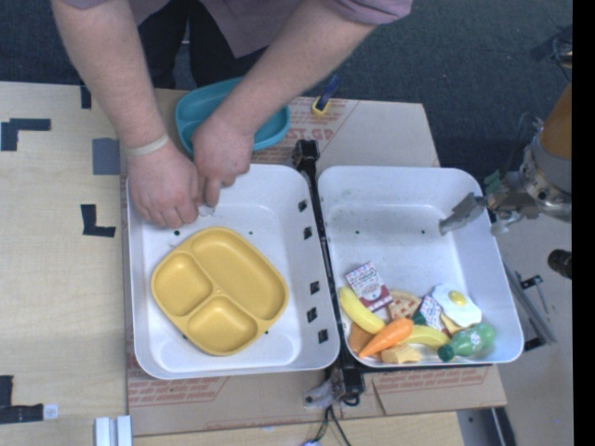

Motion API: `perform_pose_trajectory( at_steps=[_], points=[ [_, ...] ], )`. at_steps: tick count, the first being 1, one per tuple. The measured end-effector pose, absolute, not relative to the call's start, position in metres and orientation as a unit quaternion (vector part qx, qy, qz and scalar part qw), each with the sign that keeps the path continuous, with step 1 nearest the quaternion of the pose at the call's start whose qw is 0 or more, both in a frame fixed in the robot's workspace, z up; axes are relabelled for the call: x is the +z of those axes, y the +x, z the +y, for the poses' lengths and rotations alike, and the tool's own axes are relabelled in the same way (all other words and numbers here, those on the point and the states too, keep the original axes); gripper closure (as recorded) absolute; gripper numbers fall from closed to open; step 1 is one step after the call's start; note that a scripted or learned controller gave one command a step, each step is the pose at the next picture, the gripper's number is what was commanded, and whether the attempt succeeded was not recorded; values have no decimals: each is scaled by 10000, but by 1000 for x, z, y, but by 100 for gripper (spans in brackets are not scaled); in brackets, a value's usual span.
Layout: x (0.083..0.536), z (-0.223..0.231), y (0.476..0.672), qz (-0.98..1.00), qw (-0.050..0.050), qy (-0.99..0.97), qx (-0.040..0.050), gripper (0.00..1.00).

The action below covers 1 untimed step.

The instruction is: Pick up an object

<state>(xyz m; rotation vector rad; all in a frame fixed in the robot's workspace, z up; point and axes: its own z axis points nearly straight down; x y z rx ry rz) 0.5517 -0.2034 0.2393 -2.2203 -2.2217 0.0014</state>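
Observation:
The right bin holds a heap of toy food at its near end: a yellow banana, an orange carrot, a fried egg, a green bottle-like piece and a red-and-white packet. My gripper hangs over the bin's right side, near the rim and well behind the heap. It points left and down, and nothing shows in it. The grey arm comes in from the right edge.
A person leans over the bench with both hands in the far part of the left bin. A yellow divided plate lies in that bin. A teal bowl sits behind it, partly under the person's arm.

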Motion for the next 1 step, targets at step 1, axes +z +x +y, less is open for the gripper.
perform_pose_trajectory(
  at_steps=[1],
  points=[
    [90, -157, 533, -7075, 10, -7067, -1, 0]
  ],
)
